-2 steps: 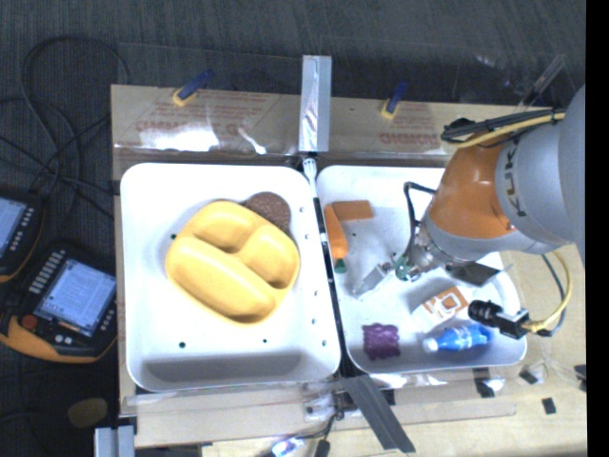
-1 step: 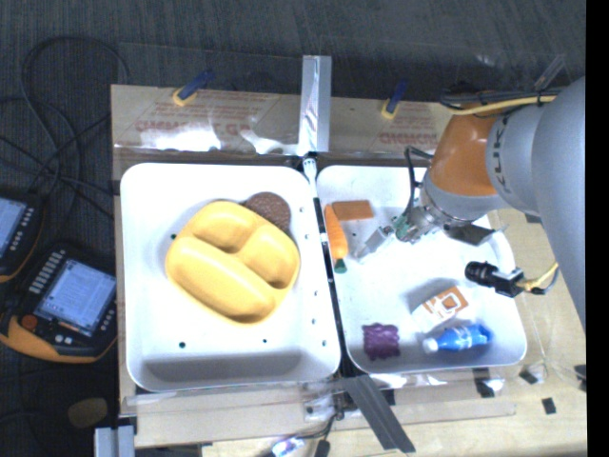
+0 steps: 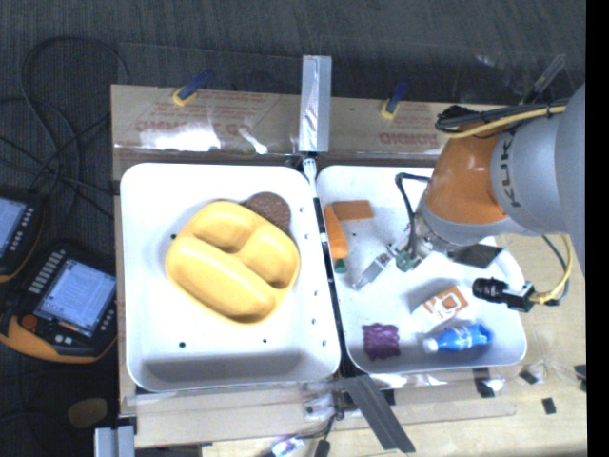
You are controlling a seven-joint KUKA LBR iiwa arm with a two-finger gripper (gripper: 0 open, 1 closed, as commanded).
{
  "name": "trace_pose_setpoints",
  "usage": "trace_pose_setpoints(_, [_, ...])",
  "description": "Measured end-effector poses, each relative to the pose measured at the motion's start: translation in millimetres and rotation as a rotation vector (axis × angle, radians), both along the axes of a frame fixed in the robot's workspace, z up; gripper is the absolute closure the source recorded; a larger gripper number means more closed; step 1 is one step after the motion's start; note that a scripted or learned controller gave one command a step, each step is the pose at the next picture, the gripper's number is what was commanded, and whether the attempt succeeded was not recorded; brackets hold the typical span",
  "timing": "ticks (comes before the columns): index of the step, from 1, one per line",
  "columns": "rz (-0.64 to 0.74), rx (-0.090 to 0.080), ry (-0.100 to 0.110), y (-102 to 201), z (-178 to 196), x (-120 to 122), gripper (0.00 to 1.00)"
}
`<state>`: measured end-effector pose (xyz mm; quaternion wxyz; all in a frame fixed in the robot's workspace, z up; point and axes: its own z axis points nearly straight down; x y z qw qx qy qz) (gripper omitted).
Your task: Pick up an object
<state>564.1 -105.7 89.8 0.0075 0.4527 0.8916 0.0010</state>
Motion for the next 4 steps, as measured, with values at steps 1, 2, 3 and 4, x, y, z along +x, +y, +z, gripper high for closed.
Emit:
trace_pose_setpoints(1, [-0.154, 0.003, 0.003, -29.9, -1.4, 72.3, 0.0])
trace_pose_setpoints(2, [0.074, 0.001, 0.02, -2.1, 18.6, 103.1, 0.0])
trace_pose_setpoints(3, [0.355, -0.004, 0.027, -3.0, 0.9, 96.2, 0.0])
trace_pose_setpoints(4, [0.231, -0.001, 0.004, 9.6, -0.4, 63.9, 0.0])
